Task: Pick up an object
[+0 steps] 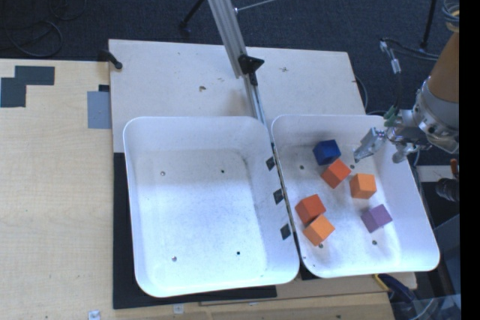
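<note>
Orange, blue and purple blocks lie loose on the floor of the right-hand shallow white plastic bin (420, 255), and any of them could serve as the object to pick up. The small blue cube (326, 152) sits just beside a red-orange cube (337, 173); a lighter orange cube (363, 185) lies near them, a purple cube (376, 217) lies further toward the front, and two more orange cubes, one darker (310, 207) and one paler (320, 228), touch each other by the divider. The left-hand white bin (142, 161) holds no blocks.

Reaching in over the right rim, the grey metal two-finger gripper (367, 146) hangs near the blue cube and the red-orange one, with nothing visibly between its fingers. I cannot tell whether its jaws stand wide or narrow.

Crowding looks like the main risk: a descent between the blue and red-orange cubes could land a finger on top of one, or shove both aside without a grip. The touching pair would probably be hard to separate.

Most of the arm is cut off at the right edge, and the fingertips blur against the bin.
</note>
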